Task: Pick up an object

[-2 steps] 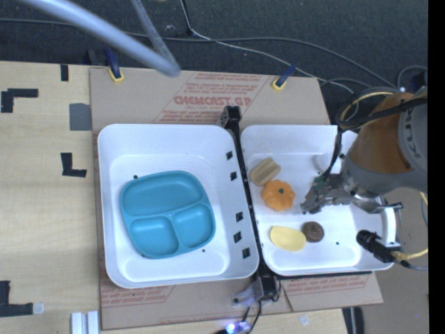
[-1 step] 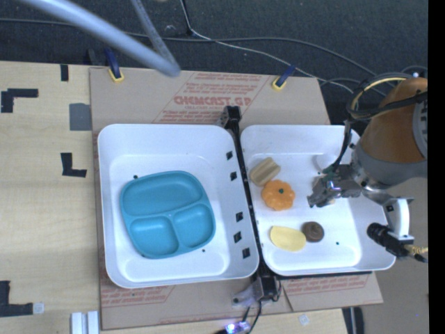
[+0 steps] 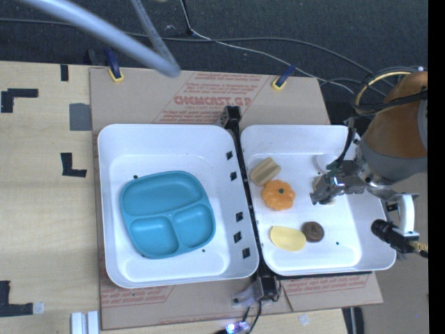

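On a tabletop (image 3: pixel 42 186) lined with printed cardboard (image 3: pixel 208 99), two shallow white bins sit side by side, touching along a black divider. Nearest the camera in the right bin (image 3: pixel 306 259), one pale yellow object (image 3: pixel 287 238) lies just beside one small dark brown round object (image 3: pixel 313 231). Behind them rests one orange pumpkin-shaped object (image 3: pixel 278 195) with a green stem, and farther back, almost touching it, one tan block (image 3: pixel 265 170) tilted toward the divider. That makes four loose items in this bin. The left bin (image 3: pixel 115 145) holds a single blue tray (image 3: pixel 167 211) with three compartments.

The arm's hand (image 3: pixel 328 186) hangs low over the right bin's middle, to the right of the pumpkin-shaped object and apart from it, with the brown round object nearer the camera and slightly to its left. Whether its fingers are spread or closed cannot be told; the metal parts blur together, and nothing is seen between them. The arm (image 3: pixel 396 138) is cut off at the right edge. At the far edge, two blurred grey bars (image 3: pixel 90 26) cross the upper left corner.
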`<action>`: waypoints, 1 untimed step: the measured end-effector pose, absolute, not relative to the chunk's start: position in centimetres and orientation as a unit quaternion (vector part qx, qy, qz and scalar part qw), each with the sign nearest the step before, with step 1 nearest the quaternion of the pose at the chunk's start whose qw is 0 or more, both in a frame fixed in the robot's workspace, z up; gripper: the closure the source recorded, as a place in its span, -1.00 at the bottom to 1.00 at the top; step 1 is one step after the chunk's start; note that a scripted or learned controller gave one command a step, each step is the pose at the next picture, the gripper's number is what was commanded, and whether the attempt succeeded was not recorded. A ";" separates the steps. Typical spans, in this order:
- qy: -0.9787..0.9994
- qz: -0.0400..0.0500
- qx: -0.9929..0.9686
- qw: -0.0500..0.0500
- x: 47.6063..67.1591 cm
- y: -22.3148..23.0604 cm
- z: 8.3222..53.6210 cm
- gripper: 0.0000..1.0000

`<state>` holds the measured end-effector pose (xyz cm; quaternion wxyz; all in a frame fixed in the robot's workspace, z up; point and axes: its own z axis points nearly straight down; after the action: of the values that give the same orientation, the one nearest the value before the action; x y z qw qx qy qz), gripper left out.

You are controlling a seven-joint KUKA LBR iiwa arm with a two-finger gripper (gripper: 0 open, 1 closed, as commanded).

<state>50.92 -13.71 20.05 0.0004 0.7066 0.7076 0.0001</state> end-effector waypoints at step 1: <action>0.709 0.000 0.705 -0.001 51.1 -8.2 19.4 1.00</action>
<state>51.11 -8.23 19.37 -0.0011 0.7050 0.7092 -0.0003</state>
